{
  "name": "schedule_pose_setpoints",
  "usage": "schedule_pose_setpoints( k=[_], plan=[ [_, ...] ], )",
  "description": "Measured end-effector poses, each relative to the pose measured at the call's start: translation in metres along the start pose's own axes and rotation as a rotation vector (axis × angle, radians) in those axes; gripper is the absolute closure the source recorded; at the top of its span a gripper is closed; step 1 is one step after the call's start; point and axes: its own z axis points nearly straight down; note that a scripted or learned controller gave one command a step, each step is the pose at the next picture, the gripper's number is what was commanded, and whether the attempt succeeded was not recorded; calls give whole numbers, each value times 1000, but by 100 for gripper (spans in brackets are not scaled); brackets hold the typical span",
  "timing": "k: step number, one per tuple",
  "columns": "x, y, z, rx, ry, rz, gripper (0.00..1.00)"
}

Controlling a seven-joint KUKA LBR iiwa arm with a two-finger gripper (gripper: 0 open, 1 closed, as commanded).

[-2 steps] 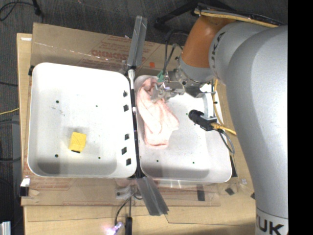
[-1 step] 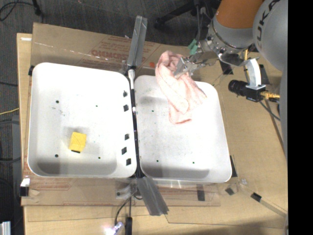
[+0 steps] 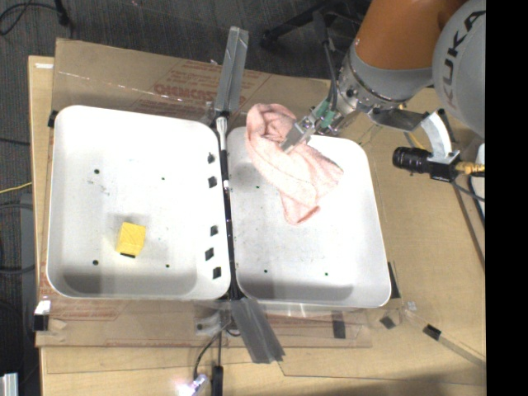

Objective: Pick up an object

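Camera view: the claw (image 3: 299,134) sits on the upper part of the pink cloth (image 3: 293,167), its fingertips clenched on a fold of the fabric. The cloth lies crumpled in the right bin (image 3: 363,262), against that bin's far rim and stretching toward its middle. Left of the cloth, across the divider between the bins, a small yellow block (image 3: 131,239) rests in the left bin (image 3: 82,139), well apart from the cloth.
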Motion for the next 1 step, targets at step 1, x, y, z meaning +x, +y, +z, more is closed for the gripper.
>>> schedule_pose_setpoints(
  k=[1],
  plan=[
    [-27, -12, 51, 2, 0, 154, 100]
  ],
)
